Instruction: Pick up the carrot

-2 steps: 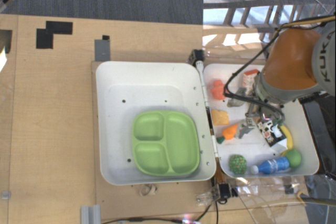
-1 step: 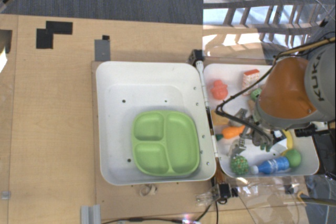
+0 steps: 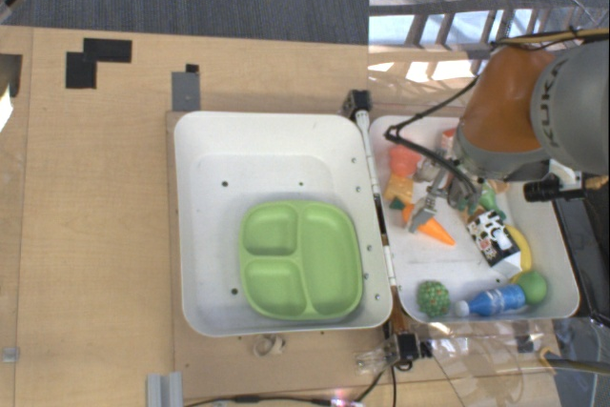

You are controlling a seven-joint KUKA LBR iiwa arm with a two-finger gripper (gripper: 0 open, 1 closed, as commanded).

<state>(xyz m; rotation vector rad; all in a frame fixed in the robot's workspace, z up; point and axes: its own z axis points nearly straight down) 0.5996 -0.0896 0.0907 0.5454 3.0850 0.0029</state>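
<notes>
the carrot [image 3: 437,231] lies on the floor of the right bin [image 3: 562,300] just below and slightly right of the fingers [image 3: 426,208], its long axis slanting, while the fingers hang a little open and hold nothing.

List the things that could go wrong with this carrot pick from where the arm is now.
1. The carrot lies tilted in the crowded right bin; the gripper sits at its upper end and may slip off the tapered shape.
2. An orange and yellow toy lies right beside the gripper and could be caught instead.
3. The black-and-white carton and banana lie close by, so a nudge could push the carrot against them.
</notes>
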